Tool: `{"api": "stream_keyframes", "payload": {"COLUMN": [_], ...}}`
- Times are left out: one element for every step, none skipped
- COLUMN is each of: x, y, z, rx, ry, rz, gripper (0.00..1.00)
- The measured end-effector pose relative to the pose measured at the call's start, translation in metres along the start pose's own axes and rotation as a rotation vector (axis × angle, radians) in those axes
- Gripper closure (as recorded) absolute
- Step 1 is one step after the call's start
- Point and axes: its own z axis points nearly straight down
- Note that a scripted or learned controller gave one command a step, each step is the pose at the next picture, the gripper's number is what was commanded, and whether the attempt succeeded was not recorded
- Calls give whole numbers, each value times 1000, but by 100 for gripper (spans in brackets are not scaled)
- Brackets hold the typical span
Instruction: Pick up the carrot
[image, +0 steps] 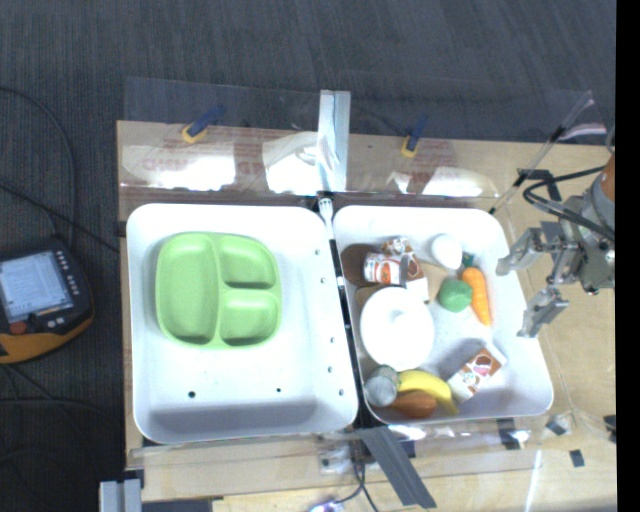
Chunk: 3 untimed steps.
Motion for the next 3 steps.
{"api": "stream_keyframes", "payload": {"x": [-48, -83, -89], "y": [28, 9, 8], "z": [88, 174, 181], "rx": [-3, 3, 4], "ry": [8, -25, -26], "rz": [100, 248, 254], "gripper": [0, 0, 0]}}
